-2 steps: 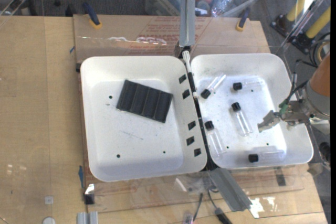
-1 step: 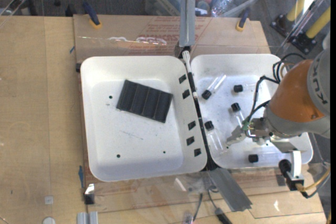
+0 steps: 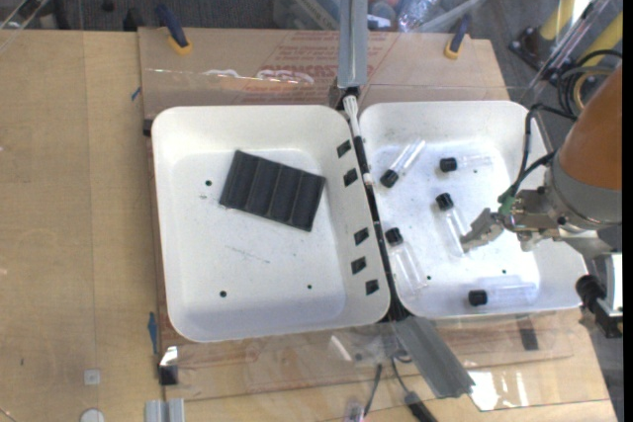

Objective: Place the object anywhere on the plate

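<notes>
Progress nil so far: plate (dark ribbed slab) sits bare in left bin; tubes lie scattered in right bin; gripper low among them, fingers look spread, nothing between; pick, carry, place all remain.

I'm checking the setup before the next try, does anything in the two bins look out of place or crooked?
The dark ribbed plate lies skewed in the left bin, not square to its walls. In the right bin, clear black-capped tubes lie scattered at mixed angles. Nothing looks spilled or broken.
</notes>
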{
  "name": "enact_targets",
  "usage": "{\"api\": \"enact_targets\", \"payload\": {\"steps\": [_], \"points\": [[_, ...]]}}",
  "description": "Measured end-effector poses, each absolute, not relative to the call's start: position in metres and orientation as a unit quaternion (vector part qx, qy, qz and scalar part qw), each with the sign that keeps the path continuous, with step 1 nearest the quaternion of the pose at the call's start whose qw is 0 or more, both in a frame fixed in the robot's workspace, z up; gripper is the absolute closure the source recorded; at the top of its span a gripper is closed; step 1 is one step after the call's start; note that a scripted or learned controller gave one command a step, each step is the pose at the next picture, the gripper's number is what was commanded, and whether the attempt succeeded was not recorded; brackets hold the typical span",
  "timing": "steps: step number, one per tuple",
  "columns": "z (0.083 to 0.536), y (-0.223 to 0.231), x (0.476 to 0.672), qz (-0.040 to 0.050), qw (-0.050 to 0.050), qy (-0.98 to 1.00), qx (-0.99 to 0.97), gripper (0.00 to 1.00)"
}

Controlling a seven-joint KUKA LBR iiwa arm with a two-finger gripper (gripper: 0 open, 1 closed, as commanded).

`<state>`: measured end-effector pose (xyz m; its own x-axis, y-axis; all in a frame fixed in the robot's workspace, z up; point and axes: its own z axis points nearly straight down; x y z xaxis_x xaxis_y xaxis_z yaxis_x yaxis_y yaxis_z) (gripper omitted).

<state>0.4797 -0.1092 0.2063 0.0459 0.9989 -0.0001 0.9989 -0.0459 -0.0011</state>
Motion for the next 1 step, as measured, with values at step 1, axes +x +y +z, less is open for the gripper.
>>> {"api": "enact_targets", "payload": {"steps": [1], "points": [[0.2062,-0.1091,0.4796,0.0006,0.001,-0.691,-0.723,0.00]]}}
